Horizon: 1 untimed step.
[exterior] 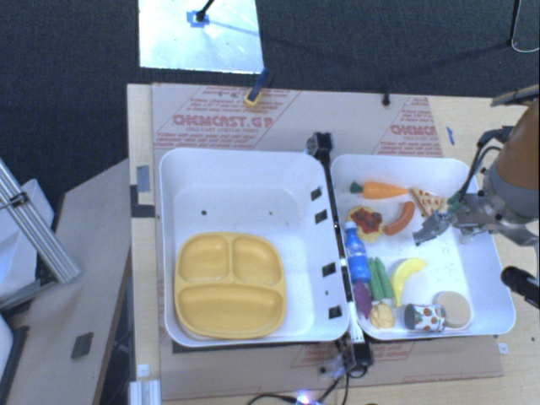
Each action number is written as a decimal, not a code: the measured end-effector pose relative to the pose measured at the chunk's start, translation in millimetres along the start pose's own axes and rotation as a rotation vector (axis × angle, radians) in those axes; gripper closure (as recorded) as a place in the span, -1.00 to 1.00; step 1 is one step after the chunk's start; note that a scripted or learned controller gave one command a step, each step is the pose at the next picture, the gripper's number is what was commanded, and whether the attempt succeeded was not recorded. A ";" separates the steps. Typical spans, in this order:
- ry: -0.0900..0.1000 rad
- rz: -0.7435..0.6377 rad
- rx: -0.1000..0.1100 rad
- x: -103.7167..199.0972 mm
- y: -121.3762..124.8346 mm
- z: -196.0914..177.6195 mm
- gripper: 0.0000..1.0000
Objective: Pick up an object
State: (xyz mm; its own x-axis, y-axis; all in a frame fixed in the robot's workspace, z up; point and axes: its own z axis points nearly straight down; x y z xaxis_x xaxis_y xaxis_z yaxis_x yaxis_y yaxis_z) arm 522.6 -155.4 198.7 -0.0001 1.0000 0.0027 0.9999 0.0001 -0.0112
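The right white bin [472, 264] holds several toy foods: an orange carrot [381, 190], a pizza slice [428, 201], a sausage [399, 218], a round red-topped piece [366, 220], a blue bottle [356, 254], green pods [379, 278], a banana [406, 275], a purple piece [362, 296], a small can [423, 316] and a tan disc [456, 309]. My gripper [432, 229] hangs over the middle of this bin, just right of the sausage and above the banana. Nothing shows between its fingers.
The left white bin [245, 180] holds a yellow divided tray [229, 283]. A black divider with clips [329, 226] runs between the bins. The arm [515, 184] enters from the right over the right bin's edge.
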 end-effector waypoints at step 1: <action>-0.003 -0.003 -0.013 0.3 3.0 -6.4 -1.00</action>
State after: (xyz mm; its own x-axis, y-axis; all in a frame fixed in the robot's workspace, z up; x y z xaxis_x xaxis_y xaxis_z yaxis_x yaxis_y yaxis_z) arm 525.7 -155.1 205.1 -0.0034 1.0000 0.0000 1.0000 0.0034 0.0015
